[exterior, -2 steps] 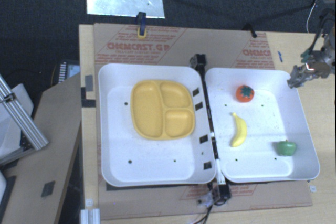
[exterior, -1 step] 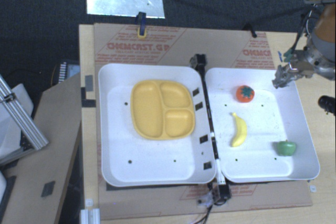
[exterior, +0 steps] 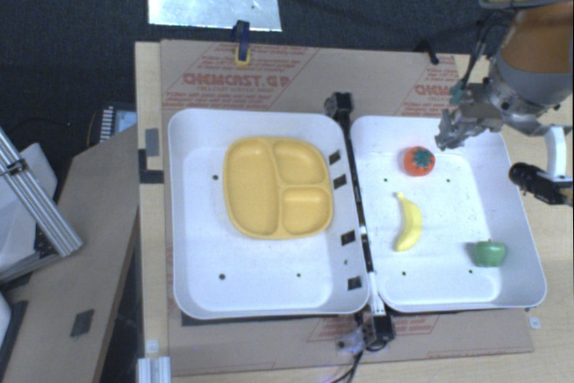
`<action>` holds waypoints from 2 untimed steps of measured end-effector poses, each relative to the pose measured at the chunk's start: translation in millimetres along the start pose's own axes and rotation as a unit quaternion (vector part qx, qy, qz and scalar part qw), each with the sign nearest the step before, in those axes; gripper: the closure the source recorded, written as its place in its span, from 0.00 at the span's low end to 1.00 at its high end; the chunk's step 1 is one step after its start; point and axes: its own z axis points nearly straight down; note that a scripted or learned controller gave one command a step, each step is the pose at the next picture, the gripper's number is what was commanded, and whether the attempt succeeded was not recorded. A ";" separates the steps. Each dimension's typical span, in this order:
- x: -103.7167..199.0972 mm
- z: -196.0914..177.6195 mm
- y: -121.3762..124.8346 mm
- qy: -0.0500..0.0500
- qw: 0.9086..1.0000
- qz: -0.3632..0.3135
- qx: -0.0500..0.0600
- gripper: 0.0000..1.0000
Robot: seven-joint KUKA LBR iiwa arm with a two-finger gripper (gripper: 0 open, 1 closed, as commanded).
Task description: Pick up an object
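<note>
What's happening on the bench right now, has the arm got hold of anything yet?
Nothing is visibly held. The gripper sits over the far side of the right bin, just up and right of the tomato; I cannot tell whether it touches it. The banana lies mid-bin and the green object sits near the right wall, both apart from the arm. In the left bin lies a yellow divided plate.

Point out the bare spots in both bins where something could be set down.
Left bin: a bare strip all around the yellow divided plate, widest along the near edge. Right bin: open floor between the banana and the green fruit, and along its near edge. It is crowded near the tomato, where the gripper hovers.
</note>
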 end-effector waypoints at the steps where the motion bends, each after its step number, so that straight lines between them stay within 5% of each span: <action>1: 46.4 -1.8 -5.9 0.000 1.000 0.001 0.001 1.00; 2: 98.5 -3.4 -10.4 0.000 1.000 0.000 0.001 1.00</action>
